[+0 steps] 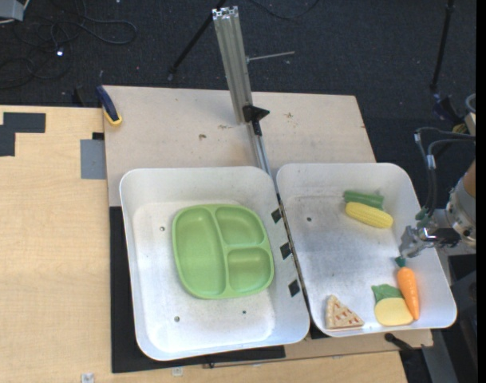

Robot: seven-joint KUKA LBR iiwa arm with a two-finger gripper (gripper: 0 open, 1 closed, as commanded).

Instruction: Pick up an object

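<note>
Gripper (412, 242) sits at the right bin's (330, 178) right rim, just above the carrot (409, 291); can't tell its state, nothing visibly held. Carrot lies by that rim, touching a lemon (393, 312). Waffle wedge (341, 313) near the front edge, corn (368, 214) further back. Left bin (147, 294) holds a green divided plate (223, 250).

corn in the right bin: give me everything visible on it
The corn is a toy cob, yellow and plastic-looking, with a green husk piece behind its upper left end. It lies flat, angled slightly down to the right, in the upper right part of the right bin. It rests on the bin floor, apart from the other toys. The gripper is nearby to its lower right, not touching it.
</note>
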